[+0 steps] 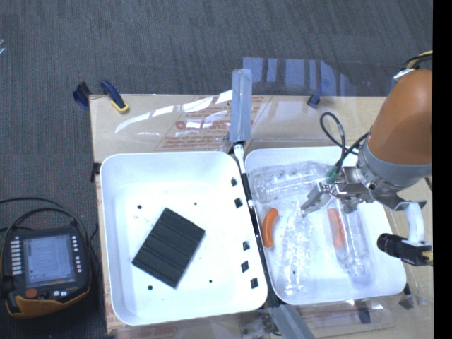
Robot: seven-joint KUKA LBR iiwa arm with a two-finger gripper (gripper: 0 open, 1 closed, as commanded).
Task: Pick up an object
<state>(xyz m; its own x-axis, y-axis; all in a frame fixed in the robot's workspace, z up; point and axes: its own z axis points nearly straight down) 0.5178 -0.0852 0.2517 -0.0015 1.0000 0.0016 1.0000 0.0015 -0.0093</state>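
White plastic, two shallow bins side by side on the bench, which is what you are working over. Counting from the near edge outward:

Left bin (120,189): one black ribbed slab (169,247), lying flat and turned at an angle, toward the near half of the bin. A few small dark specks dot the floor around it; too small for you to identify.

Right bin (395,281): three clear plastic bottles, as best you can count through the glare. One (295,249) lies lengthwise near the middle, one (355,253) lies lengthwise toward the right wall, and one (289,179) lies crosswise along the far side. Two orange sausage-shaped pieces: one (270,227) near the left wall, beside the middle bottle, and one (337,228) between the middle and right bottles, possibly seen through the clear plastic.

The divider between the bins carries a row of small black tabs.

Gripper (332,191): it hangs over the far-right part of the right bin, just above where the crosswise bottle meets the right one. The metal fingers blend into the clear plastic, so you cannot tell how wide they stand or whether anything sits between them. Contact with the bottles is not clear either.

Off the bench: one teach pendant (46,263) on the carpet at near left. Farther back, two clamps (106,95) at the bench's far-left corner and one small blue clamp (313,99) along the far edge. A grey upright post (241,111) stands behind the bins' shared divider.
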